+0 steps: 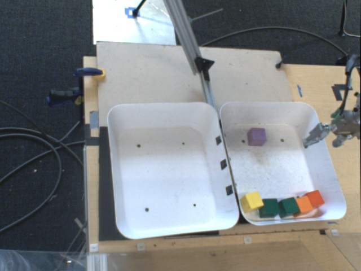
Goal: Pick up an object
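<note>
End effector (326,133) sits at right bin's (324,168) right rim, over its edge, nothing between fingers; open or closed can't be told from this view. Purple cube (256,136) lies alone in upper middle of right bin, well apart from the row along the bottom wall: yellow cube (251,201), two green cubes (279,207), two orange cubes (309,201). Left bin (121,151) beside it on worktop (146,72).

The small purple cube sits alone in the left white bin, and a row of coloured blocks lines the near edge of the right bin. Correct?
Not quite. The camera view shows the small purple cube alone in the right white bin, the same bin whose near edge holds the row of coloured blocks.
</note>
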Tool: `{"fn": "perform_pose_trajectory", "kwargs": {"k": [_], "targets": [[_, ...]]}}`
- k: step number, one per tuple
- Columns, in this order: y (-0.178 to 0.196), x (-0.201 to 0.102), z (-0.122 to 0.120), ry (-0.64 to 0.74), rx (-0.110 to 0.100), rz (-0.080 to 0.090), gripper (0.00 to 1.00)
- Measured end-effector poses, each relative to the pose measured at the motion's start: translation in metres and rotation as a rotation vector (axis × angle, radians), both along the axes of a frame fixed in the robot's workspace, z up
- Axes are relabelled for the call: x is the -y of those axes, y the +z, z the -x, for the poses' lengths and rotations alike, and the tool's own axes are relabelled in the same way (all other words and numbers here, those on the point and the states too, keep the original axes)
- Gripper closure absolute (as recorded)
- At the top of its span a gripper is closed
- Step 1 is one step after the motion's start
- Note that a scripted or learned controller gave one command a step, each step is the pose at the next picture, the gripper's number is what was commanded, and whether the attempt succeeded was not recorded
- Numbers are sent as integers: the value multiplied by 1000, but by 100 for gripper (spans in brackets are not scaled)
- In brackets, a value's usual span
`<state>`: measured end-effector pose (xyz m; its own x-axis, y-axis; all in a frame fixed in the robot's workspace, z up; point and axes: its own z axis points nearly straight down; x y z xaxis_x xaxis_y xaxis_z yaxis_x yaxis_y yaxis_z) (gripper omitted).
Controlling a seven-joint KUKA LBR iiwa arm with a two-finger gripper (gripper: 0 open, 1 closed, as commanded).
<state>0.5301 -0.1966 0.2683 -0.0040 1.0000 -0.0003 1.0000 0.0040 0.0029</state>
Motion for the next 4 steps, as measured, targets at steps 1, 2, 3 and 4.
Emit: {"fn": "perform_pose_trajectory", "kwargs": {"k": [1,2,3,4], "targets": [[-13,-9,-29,4,0,1,0],[-13,-8,-28,2,-1,1,0],[-61,-36,-33,4,-5,-2,0],[-182,-99,-74,6,-6,-3,0]]}}
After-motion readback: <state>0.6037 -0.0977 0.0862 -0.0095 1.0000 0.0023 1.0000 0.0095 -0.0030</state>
